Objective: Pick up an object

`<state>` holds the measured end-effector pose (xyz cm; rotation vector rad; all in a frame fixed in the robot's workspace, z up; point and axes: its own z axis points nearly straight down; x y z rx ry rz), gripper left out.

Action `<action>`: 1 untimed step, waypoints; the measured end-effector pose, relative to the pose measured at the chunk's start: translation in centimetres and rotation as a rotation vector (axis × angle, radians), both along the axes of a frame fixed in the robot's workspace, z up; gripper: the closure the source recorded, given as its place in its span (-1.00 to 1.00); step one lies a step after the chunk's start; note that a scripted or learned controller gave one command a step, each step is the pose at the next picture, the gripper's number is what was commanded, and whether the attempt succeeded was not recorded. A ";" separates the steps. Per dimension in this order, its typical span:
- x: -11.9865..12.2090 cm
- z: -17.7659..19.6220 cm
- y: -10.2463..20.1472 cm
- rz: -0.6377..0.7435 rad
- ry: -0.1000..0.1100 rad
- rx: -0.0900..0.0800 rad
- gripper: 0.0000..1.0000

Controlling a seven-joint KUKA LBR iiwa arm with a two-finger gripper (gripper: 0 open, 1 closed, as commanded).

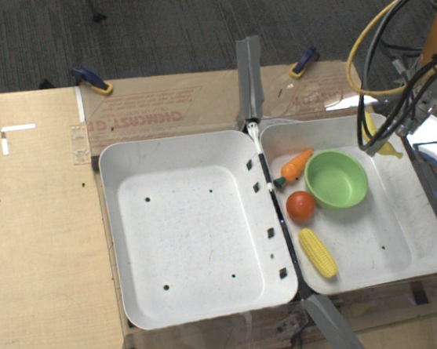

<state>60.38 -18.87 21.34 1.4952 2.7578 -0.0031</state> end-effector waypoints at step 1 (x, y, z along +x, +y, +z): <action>-0.1 -9.8 8.0 0.264 -0.003 0.000 1.00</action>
